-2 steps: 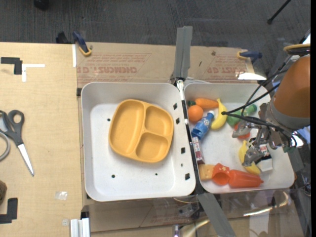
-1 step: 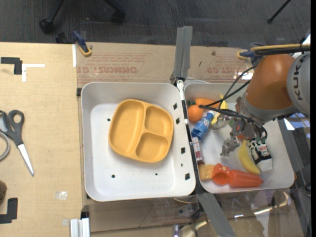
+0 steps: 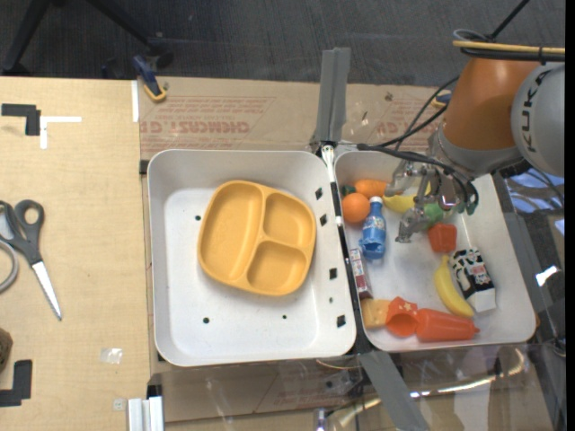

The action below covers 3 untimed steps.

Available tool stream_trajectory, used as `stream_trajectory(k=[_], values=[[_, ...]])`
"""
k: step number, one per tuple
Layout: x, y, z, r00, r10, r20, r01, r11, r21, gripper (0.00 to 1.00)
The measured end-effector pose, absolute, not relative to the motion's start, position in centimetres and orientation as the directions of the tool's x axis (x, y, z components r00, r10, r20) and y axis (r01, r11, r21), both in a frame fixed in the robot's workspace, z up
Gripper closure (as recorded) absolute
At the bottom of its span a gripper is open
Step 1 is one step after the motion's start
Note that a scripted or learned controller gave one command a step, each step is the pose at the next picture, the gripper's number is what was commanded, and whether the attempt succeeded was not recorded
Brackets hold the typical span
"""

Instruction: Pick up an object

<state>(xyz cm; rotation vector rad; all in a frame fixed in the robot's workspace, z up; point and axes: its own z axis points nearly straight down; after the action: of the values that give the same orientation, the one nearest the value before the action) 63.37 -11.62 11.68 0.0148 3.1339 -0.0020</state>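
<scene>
My gripper [image 3: 420,206] hangs over the upper middle of the right bin [image 3: 512,268], below the orange band of the arm. Right under it lie a small green piece [image 3: 434,211] and a yellow piece [image 3: 399,202]; whether it touches either I cannot tell. A red block [image 3: 442,237] sits just below right of it. To its left stand a blue bottle [image 3: 374,230] and two orange fruits [image 3: 356,206]. Further down the bin lie a banana [image 3: 452,287], a black-and-white carton [image 3: 472,274], an orange carrot [image 3: 442,325] and a yellow wedge [image 3: 375,311].
The left bin [image 3: 171,268] holds a yellow divided plate [image 3: 257,237]. A thin red bar [image 3: 359,274] lies along the right bin's left wall. Scissors [image 3: 34,250] rest on the wooden bench at far left. Cables trail behind the arm.
</scene>
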Motion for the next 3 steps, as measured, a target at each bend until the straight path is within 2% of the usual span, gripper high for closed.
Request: stream_trajectory(k=[1, 2, 3], values=[[62.0, -9.2, 9.4, -0.997, 0.074, -0.007, 0.074, 0.997, -0.001, 0.00], [61.6, -10.6, 9.4, -0.984, 0.176, -0.005, 0.176, 0.984, 0.000, 0.00], [58.6, -9.8, 9.3, -0.967, 0.254, -0.005, 0.254, 0.967, -0.002, 0.00]])
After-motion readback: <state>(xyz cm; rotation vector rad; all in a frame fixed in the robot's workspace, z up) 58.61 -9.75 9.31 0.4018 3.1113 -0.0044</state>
